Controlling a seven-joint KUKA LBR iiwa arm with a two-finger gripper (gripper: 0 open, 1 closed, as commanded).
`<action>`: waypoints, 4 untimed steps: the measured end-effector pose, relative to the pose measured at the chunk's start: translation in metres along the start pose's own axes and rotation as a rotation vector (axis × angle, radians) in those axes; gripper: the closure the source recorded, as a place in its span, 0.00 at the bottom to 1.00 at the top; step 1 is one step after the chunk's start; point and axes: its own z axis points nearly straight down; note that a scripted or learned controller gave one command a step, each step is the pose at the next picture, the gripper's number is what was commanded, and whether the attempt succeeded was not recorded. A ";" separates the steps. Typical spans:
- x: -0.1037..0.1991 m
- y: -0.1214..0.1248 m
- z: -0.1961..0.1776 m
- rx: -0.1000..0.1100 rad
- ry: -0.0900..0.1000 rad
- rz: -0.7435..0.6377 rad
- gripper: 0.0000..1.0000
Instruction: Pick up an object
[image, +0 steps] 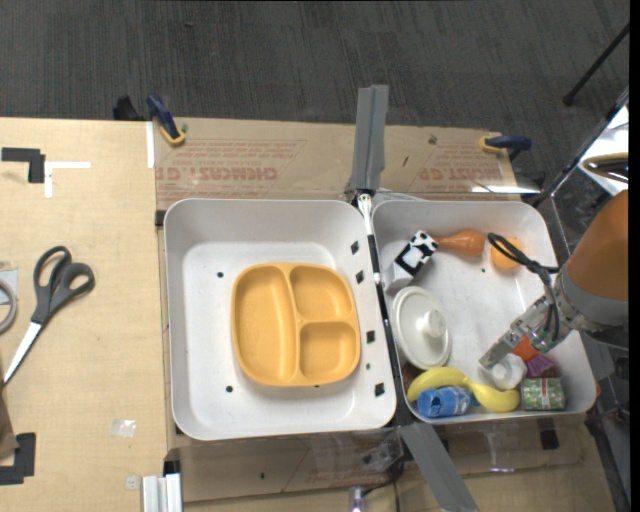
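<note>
Along the right bin's (470, 208) front edge lay the banana (452, 381) and blue toy (443, 402); your gripper (508, 351) hung over that front-right clutter, grip state unreadable. You were apparently mid-approach; next, descend squarely onto one object.

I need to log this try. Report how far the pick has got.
Done: the arm has reached into the right bin, and the gripper is low among the things at its near right corner. In hand: nothing visibly between the fingers. Left: a grasp and a lift. The banana, blue can and green box lie in the bin.
</note>
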 end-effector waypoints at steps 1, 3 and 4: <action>-0.064 0.046 -0.001 -0.001 -0.003 0.123 0.00; 0.015 0.006 0.001 0.001 0.002 0.359 0.00; 0.014 0.007 -0.008 0.000 0.001 0.355 1.00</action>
